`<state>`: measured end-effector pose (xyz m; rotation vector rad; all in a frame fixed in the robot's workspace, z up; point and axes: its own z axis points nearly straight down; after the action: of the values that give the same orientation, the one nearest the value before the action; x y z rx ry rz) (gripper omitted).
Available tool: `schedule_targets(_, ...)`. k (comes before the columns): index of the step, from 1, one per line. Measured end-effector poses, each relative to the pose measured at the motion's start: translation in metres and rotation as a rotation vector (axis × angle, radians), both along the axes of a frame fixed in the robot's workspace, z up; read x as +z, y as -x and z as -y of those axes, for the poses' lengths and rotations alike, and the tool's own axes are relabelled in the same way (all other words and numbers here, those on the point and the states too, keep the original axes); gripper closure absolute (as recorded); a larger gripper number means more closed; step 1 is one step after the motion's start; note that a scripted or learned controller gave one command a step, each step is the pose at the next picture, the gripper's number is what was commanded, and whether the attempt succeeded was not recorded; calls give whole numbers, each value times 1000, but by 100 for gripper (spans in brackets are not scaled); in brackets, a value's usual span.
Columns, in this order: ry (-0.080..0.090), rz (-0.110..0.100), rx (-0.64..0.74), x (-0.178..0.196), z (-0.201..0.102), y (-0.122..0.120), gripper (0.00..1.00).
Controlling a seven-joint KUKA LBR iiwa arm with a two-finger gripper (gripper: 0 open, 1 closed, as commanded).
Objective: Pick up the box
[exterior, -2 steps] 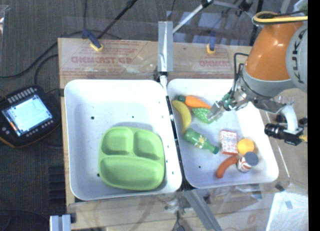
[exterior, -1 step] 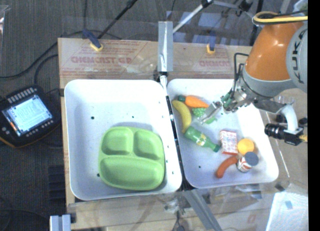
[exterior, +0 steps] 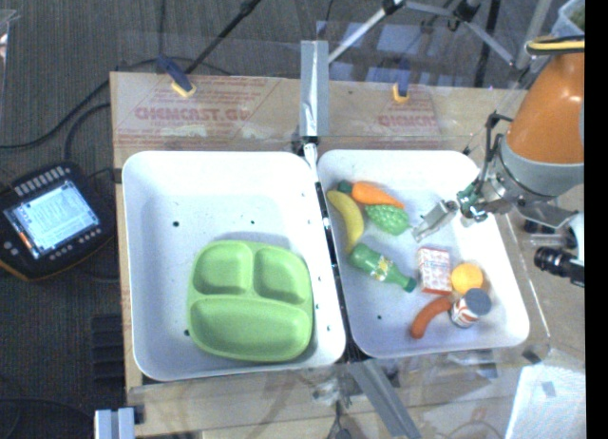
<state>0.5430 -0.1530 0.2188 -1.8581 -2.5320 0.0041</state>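
A: Where is the box (exterior: 434, 269) to be found?

B: It is seen lying flat in the right bin (exterior: 370, 333), toward that bin's near right part. Red and white print is shown on its top face. An orange ball (exterior: 466, 277) is placed just beside it on the right, and a small can (exterior: 466, 310) with a dark lid is set just below that ball.

A: What else is kept in that bin?

B: A green bottle (exterior: 381, 267) is laid at a slant just left of the box. An orange sausage-shaped piece (exterior: 431, 315) is found below the box. A banana (exterior: 347, 218), a carrot (exterior: 376, 194) and a green knobbly vegetable (exterior: 389, 219) are grouped at the far left of the bin.

A: And the tool?

B: The tool (exterior: 432, 221) is held over the far right part of the right bin, above the box and apart from it. Nothing is seen between its fingers; whether they are parted or closed cannot be told.

A: The left bin?

B: A green divided tray (exterior: 253, 302) is held in the left bin (exterior: 157, 200). Both bins are carried side by side on the surface (exterior: 218, 114).
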Motion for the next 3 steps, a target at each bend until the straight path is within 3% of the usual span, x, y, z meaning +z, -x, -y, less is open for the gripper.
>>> schedule_targets(1,2,-1,-205,-76,30,30,0)
schedule_targets(2,1,10,-313,-129,32,31,0)
schedule_targets(3,3,14,-312,-119,32,30,100)
